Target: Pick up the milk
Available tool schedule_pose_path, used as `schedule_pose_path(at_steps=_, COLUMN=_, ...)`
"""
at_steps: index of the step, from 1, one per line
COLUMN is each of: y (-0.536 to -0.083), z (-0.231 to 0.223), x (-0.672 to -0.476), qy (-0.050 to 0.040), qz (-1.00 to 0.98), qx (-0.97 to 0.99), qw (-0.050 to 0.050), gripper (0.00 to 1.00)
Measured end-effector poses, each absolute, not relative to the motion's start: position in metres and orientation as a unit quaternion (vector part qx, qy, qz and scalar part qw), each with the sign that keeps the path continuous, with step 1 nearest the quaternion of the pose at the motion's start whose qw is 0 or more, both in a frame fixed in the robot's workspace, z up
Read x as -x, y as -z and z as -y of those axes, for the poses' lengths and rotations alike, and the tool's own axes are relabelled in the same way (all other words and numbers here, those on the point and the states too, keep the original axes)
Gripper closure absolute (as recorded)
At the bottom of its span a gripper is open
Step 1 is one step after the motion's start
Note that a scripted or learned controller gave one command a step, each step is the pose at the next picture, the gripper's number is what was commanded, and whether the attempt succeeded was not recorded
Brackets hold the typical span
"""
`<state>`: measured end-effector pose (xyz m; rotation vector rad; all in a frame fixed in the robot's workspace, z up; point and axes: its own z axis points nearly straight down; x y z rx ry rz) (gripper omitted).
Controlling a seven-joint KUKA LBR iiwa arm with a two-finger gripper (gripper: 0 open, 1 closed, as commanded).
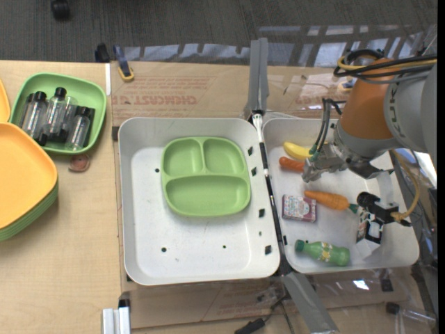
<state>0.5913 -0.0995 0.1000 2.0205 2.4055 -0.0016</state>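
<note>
- You get bright, even overhead light across the whole frame; nothing sits in deep shade.
- The two white bins come close to washing out, with a pale sheen along their rims.
- The shadows you see are soft and short, the clearest one hugging the lower edge of the green divided plate.
- The carpeted floor along the top of the frame reads noticeably darker than the tabletop.
- Focus holds well in the middle; small things at lower right look slightly soft and grainy.
- Glare shows on clear plastic near the lower right corner.
</note>
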Motion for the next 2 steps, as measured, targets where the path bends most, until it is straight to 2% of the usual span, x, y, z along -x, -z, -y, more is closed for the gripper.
schedule_pose_path(at_steps=1, y=-0.191, z=0.089, x=-0.6, qy=0.0003, qz=-0.802, qx=-0.597, qw=0.0, gripper=1.0)
schedule_pose_path(at_steps=2, y=-0.19, z=0.068, x=-0.582, qy=0.0019, qz=-0.686, qx=-0.727, qw=-0.001, gripper=1.0)
